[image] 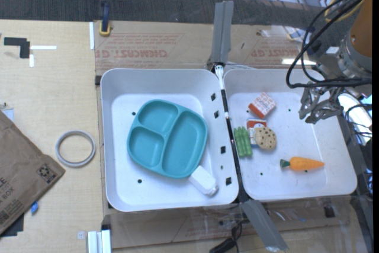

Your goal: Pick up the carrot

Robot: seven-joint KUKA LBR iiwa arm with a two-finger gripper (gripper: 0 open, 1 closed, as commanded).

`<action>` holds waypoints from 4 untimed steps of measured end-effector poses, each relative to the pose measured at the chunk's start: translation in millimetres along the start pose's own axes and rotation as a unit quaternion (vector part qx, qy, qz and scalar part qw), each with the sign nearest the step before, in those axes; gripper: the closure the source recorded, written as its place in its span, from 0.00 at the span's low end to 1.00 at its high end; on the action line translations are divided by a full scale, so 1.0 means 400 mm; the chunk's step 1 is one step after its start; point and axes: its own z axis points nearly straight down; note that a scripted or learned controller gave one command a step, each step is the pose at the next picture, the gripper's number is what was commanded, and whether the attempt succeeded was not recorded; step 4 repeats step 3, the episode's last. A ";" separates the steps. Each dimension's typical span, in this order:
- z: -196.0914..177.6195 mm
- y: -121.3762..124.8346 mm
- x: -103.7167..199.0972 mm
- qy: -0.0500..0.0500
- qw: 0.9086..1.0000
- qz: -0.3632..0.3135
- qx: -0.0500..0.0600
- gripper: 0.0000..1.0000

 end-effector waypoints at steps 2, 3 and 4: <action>0.051 -0.131 -0.088 0.000 0.981 -0.196 -0.001 1.00; 0.052 -0.131 -0.087 0.000 0.980 -0.197 -0.001 0.00; 0.052 -0.131 -0.087 0.000 0.980 -0.197 -0.001 0.00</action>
